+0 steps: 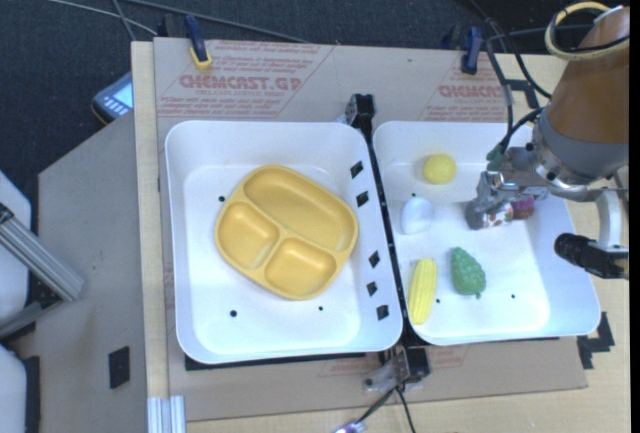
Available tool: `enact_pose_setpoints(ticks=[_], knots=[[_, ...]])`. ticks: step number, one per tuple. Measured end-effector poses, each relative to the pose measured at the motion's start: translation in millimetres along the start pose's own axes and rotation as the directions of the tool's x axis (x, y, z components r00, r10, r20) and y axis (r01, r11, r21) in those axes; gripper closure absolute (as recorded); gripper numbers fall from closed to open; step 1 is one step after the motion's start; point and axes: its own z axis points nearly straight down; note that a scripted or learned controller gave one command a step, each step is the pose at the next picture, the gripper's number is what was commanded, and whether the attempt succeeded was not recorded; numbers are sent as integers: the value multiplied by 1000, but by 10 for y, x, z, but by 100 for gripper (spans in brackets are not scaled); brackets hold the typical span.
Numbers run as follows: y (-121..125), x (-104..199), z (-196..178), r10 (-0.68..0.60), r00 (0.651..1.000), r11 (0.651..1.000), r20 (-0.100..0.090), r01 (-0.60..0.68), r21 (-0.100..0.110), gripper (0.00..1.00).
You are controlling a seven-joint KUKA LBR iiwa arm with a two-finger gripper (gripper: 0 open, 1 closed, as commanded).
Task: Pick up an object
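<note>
In the right bin (560, 321), the gripper (490, 213) hung low over the middle of the floor, toward the far half. Its metal fingers (484, 211) pointed down and looked close together, with a small reddish-brown object (521, 210) just beside them on the side toward the bin's right wall. Whether that object sat between the fingers or only next to them could not be told.

A pale, whitish object (416, 214) lay near the gripper, toward the bin's left wall. A yellow ball (438, 169) rested by the far wall. A green bumpy toy vegetable (467, 272) lay nearer the front edge, and a yellow corn cob (423, 290) lay beside it, along the left wall near the front left corner.

The left bin (200, 321) carried a yellow divided plate (287, 231) at its middle. The arm (590, 101) came in over the right bin's far right corner.
</note>
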Motion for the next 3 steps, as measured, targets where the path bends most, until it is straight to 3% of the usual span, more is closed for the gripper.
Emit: enact_pose_setpoints(ticks=[2,3], knots=[[223,1119,-147,-6,1000,1000,-3,6,1,100],[274,1670,-22,-5,1000,1000,-2,5,4,100]])
